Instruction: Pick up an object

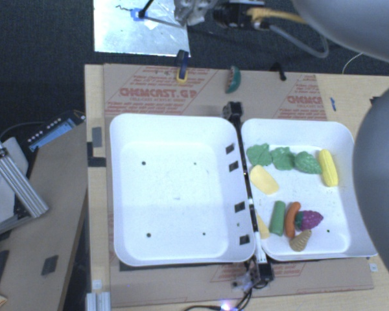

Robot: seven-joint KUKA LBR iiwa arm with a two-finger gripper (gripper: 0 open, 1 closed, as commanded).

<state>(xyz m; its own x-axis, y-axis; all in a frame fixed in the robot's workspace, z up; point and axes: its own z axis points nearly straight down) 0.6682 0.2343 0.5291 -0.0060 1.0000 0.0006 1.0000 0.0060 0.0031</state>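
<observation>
The right bin (342, 133) holds small toy foods. Three green leafy pieces (283, 158) lie in a row near its far side, with a yellow corn cob (327, 168) at their right end. A pale yellow wedge (264, 180) lies below them. Toward the front sit a green cucumber (277, 218), an orange carrot (292, 218), a purple piece (309, 220) and a tan cone (301, 240). My gripper (193, 4) hangs high at the top of the view, beyond both bins and far from the toys. The grey arm sweeps across the top right.
The left bin (123, 173) sits beside the right one, joined along a black hinge strip (240, 173). Both rest on a brown board (155, 91) carrying a yellow-blue clamp (181, 67) and a green clip (233, 78). A shiny plate (136, 18) lies behind; an aluminium rail (13, 180) stands left.
</observation>
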